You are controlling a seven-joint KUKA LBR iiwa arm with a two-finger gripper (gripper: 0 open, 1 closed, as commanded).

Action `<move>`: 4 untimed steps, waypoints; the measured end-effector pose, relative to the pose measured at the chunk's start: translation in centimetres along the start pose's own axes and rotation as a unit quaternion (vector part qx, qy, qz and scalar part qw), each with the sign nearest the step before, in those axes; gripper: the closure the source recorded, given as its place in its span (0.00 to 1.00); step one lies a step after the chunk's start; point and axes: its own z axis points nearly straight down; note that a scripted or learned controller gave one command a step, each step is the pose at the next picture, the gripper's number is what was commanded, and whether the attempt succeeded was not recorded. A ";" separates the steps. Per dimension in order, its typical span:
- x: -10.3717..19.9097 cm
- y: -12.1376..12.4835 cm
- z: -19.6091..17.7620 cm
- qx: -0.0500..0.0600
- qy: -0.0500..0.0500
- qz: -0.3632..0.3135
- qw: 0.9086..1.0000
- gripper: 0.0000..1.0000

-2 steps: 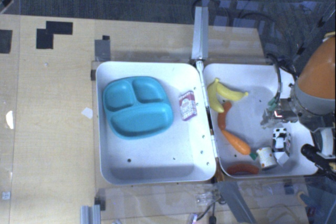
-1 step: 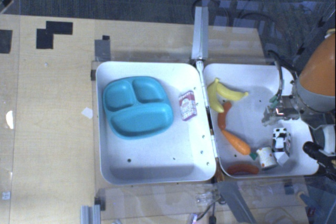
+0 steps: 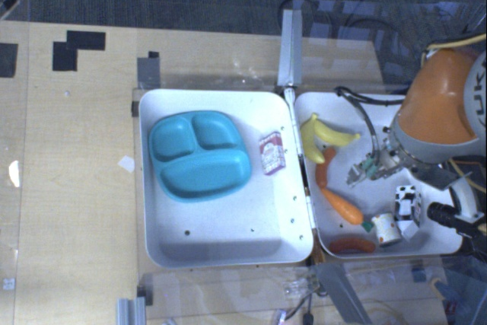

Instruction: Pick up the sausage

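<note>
The sausage (image 3: 324, 167), short and reddish-brown, lies in the right bin (image 3: 426, 249) near its left wall. It sits just below the yellow banana (image 3: 323, 135) and above the orange carrot (image 3: 342, 207). My gripper (image 3: 367, 167) hangs over the middle of the right bin, a little to the right of the sausage and apart from it. Nothing shows in its grasp. The grey arm with its orange band (image 3: 441, 106) covers the bin's far right part.
A dark red oblong thing (image 3: 351, 245) lies along the right bin's front wall, with a white cup (image 3: 386, 228) and a black-and-white block (image 3: 407, 202) nearby. The left bin (image 3: 228, 247) holds a blue divided plate (image 3: 199, 154) and a small red packet (image 3: 271, 153).
</note>
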 end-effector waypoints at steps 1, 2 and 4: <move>3.6 -0.2 0.0 0.000 0.000 -0.186 0.983 1.00; 7.2 1.1 -6.2 -0.002 -0.001 -0.237 0.971 1.00; 9.7 2.2 -4.7 -0.001 0.000 -0.351 0.936 0.00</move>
